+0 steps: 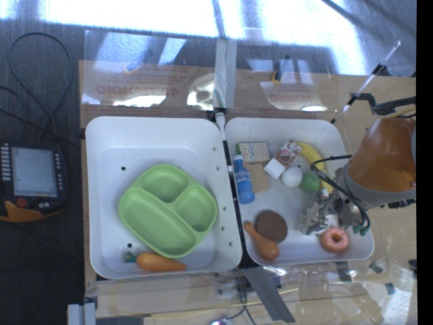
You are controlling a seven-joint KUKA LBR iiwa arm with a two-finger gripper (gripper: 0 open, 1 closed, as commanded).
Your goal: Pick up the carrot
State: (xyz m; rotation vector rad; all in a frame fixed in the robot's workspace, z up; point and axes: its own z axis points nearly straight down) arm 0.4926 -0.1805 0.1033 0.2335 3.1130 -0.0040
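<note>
1. The carrot lies on its side in the left bin, down at the near edge. Its green top points left, and it sits just below the lower rim of the green divided plate.
2. That plate takes up the middle of the left bin, three compartments, tilted diagonally in the view.
3. The arm comes in from the right, with its orange band over the right bin's far-right side. The gripper is down low in the right bin, well apart from the carrot, which is a whole bin away.
4. Honestly can't tell whether the fingers are spread or closed. It's a tangle of metal and cables down there, and I don't see anything clearly pinched between them.
5. Right next to the gripper, the pink donut sits at the bin's near-right corner.
6. Other stuff in the right bin:
   - a blue bottle along the left wall
   - a brown round cookie
   - an orange-brown drumstick-looking thing
   - a white ball
   - a banana near the back
   - a cracker-like square
7. A pendant with a screen sits on the dark floor left of the bench.
</note>
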